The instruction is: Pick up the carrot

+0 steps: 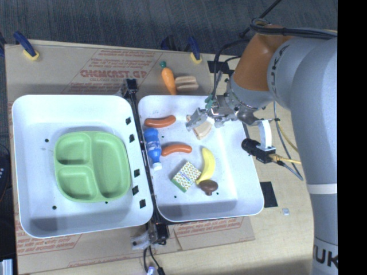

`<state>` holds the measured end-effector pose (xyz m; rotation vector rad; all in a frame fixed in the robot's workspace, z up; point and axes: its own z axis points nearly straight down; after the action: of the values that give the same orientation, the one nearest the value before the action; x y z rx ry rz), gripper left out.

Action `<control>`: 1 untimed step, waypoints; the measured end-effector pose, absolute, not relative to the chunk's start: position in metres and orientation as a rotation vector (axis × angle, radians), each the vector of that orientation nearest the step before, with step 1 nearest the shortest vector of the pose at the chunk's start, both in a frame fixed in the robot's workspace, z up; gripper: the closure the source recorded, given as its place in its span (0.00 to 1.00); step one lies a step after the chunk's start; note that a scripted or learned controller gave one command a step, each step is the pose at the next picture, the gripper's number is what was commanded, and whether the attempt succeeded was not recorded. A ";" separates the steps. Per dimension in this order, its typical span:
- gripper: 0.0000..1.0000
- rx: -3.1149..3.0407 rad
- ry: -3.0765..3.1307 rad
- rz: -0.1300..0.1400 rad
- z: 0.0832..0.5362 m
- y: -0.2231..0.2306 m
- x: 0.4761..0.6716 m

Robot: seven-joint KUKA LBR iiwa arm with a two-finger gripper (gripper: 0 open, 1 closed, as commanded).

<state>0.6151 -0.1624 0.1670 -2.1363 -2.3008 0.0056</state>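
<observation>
My arm [298, 96], grey with an orange band, comes in from three o'clock and covers much of the bench's [86, 67] right side. Two white bins sit side by side below me. The left bin [28, 153] holds a green divided plate [92, 165] near its middle. The right bin [241, 193] carries the clutter. A banana [207, 165] lies toward its four o'clock side, with a dark brown lump [209, 187] touching the banana's lower end. A blue bottle [152, 146] lies along the nine o'clock wall. Two sausages lie in it too: one [160, 121] near eleven o'clock, the other [176, 149] near the centre. A green and yellow packet [186, 176] lies just beside the banana at its eight o'clock.

My gripper [202, 119] hangs over the bin's twelve o'clock part, above a pale, tan-edged piece [202, 131]. How wide my fingers stand, and whether they grip anything, I cannot tell.

The carrot [168, 79] lies outside the bins on the cardboard, beyond the right bin's eleven o'clock corner, just beside a small bun-like piece [186, 83] at its three o'clock.
</observation>
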 end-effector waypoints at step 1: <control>0.00 -1.941 -2.466 0.003 0.104 -0.211 0.581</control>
<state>0.5809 -0.2112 0.1042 -1.9412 -2.4661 0.0032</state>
